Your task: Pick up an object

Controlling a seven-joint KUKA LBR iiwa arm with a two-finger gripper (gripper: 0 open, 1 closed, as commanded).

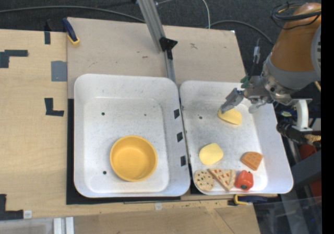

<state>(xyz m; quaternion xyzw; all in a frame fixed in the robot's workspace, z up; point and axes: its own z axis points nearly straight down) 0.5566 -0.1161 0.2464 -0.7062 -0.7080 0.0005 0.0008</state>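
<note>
End effector (231, 105) angled down, tips just above pale yellow rounded foam piece (230, 117), apparently lining up to grasp; finger spread cannot be told.

Even, bright overhead light; soft shadows, mild glare on white bins (172, 92), slightly soft focus.

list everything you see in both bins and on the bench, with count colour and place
bowl: 1, yellow, left bin, near front
pale yellow piece: 1, right bin, by the gripper
yellow round piece: 1, right bin, middle
orange piece: 1, right bin, right side
cookie: 1, tan with dots, front edge
waffle wedge: 1, tan, beside the cookie
red pepper: 1, front right
clamp: 1, blue and yellow, bench back left
gripper: 1, grey, over the right bin
</note>
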